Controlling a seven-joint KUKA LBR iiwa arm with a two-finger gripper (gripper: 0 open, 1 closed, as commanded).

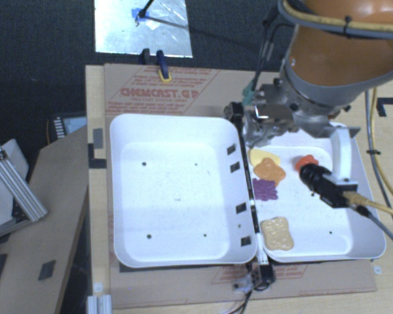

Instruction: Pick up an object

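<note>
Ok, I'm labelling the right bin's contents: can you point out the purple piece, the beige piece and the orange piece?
purple piece [264, 189]: camera view, on its middle.
beige piece [277, 233]: camera view, on its middle, near the bin's front edge.
orange piece [270, 169]: camera view, on its middle, just above the purple one.

Two white bins are sitting side by side, both looking like smooth, slightly glossy moulded plastic: the left bin [177, 195] and the right bin [314, 227]. Beneath them a board [164, 87] is showing a matt, cardboard-like brown surface with red printing. At the far left a metal sheet [141, 18] is gleaming, its finish foil-like. The arm's orange band [354, 18] is shining, smooth and glossy. A tan object [277, 233] is looking matt and bumpy.
</note>
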